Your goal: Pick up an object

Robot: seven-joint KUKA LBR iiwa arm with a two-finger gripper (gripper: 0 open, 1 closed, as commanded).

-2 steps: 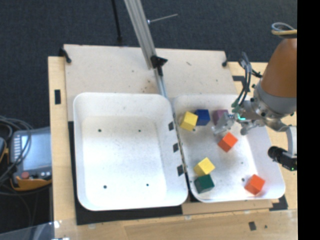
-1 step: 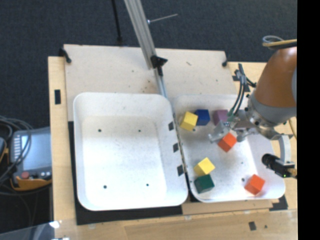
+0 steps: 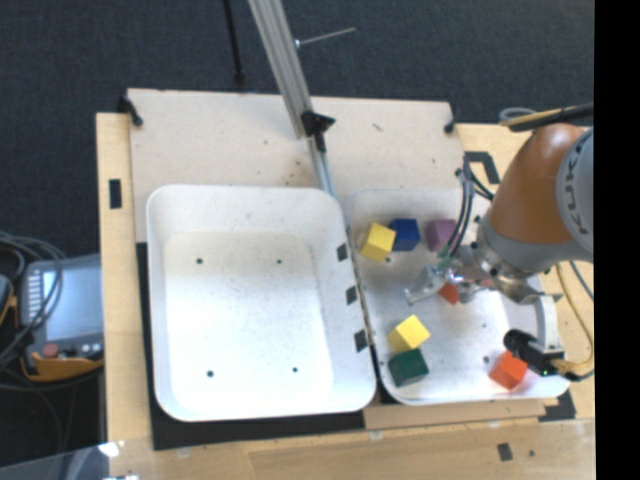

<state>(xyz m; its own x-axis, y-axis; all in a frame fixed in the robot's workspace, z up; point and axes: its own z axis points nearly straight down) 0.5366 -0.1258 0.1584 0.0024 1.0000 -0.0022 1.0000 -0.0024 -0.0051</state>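
The arm (image 3: 545,203) comes in from the right of the frame and hangs over the right bin (image 3: 385,208), its orange band bulking above the wrist. The pincer (image 3: 440,286) sits low in the middle of that bin, and whether its fingers are apart or together I cannot tell; a small red-orange piece (image 3: 450,292) shows right at the tips, but I cannot make out if it is gripped. The blocks are all in the right bin. Near its upper edge a yellow cube (image 3: 379,241) touches a blue cube (image 3: 405,233), with a purple block (image 3: 440,233) just beside them toward the arm. Lower down, close to the wall shared with the left bin, a second yellow cube (image 3: 410,332) sits just above a dark green cube (image 3: 408,367), which is near the bottom rim. An orange block (image 3: 509,370) lies in the lower right corner, next to a black fitting. The open floor in this bin is the patch between the green cube and the orange block, and a strip between the two groups of cubes. The left bin (image 3: 170,218) is a broad white tray with a speckled floor, on the pale bench (image 3: 200,128).
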